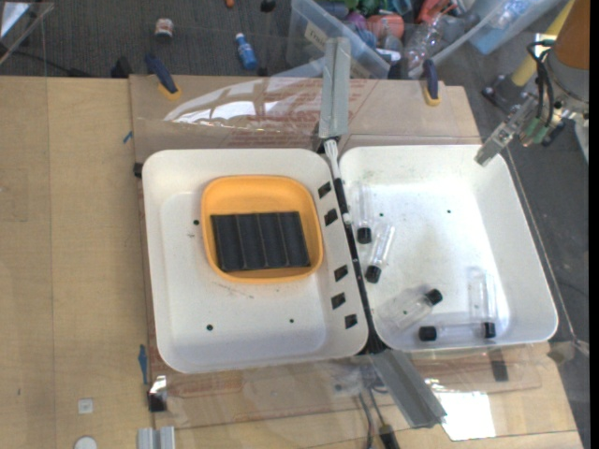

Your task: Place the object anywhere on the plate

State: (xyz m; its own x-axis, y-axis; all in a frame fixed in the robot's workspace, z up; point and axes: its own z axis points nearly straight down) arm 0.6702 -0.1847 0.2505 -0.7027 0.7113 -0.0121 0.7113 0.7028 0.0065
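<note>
Clear plastic vials with black caps (379, 251) lie scattered on the floor of the right-hand white bin (524, 251), and any one of them could be the object here. One pair sits close to the divider between the bins, another vial (412, 305) lies lower down near the middle, and two more rest toward the bin's near right corner. All of them are flat on their sides, none upright. Over in the left-hand white bin (178, 325) waits the yellow-orange rounded plate (217, 199), already carrying a dark ribbed rectangular block (260, 241) across most of its middle.

The arm's end effector (510, 134) hangs up at the far right corner of the right bin, well apart from every vial, with nothing between its fingers; whether it is spread or closed I cannot tell from this angle.

Risk from here, as I judge it: these vials are see-through, smooth and round, so they may roll or squirt out of a pinch. The two by the divider lie close together, so a descent there could knock one aside. And with the block covering the plate, a vial dropped on it might roll off the ribs and out over the rim
</note>
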